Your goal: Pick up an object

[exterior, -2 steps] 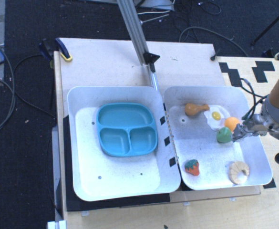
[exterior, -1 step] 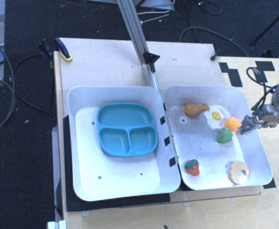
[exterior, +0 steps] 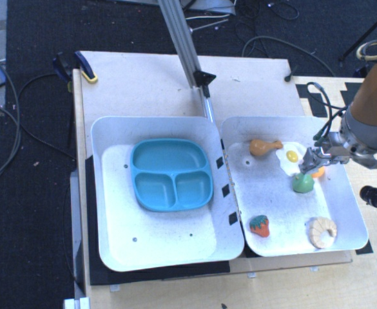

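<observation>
A green toy [exterior: 303,183] lying toward the right bin's [exterior: 343,234] far right corner is judged the likely target, since the end effector [exterior: 312,161] is poised just above and touching or nearly touching it; whether it is wide or narrow cannot be told. Crowding is posed by a fried egg [exterior: 290,157] and an orange piece [exterior: 319,171] beside it, while a drumstick [exterior: 263,147], strawberry [exterior: 260,225] and shrimp [exterior: 321,232] are spread well apart. A blue divided plate [exterior: 172,174] is kept in the left bin [exterior: 111,237].

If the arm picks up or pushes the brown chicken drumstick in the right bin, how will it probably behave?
The drumstick looks like moulded plastic toy food, so it is probably stiff and light. Its rounded body with a thin handle end may roll or pivot if pushed. Its smooth surface could slip on the right bin floor.
</observation>
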You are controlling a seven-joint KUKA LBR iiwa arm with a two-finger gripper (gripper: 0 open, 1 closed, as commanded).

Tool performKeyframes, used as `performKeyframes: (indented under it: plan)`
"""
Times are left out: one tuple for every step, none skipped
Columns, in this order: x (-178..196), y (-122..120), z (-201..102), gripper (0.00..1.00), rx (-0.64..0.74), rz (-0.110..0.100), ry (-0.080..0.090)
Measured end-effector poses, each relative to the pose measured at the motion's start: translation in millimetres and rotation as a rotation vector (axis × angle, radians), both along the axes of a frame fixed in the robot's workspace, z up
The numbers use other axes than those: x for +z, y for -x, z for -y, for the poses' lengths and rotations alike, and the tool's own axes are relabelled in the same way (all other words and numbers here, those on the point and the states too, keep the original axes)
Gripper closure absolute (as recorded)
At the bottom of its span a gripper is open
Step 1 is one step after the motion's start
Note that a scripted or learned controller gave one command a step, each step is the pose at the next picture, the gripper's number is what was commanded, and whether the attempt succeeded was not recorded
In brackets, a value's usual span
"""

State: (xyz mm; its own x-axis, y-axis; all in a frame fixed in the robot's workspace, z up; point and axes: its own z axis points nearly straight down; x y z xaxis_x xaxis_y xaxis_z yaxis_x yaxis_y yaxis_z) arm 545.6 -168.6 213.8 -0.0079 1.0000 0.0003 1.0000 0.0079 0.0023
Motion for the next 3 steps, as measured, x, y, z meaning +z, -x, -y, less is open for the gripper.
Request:
performKeyframes:
  plan:
    - [-6.9,-10.7,-49.7,1.0,0.0,-0.003,-0.001]
    - [5.5,-32.2,-98.3,1.0,-0.001,0.001,0.0]
    - [-1.8,-48.2,-153.7,1.0,-0.001,-0.001,0.0]
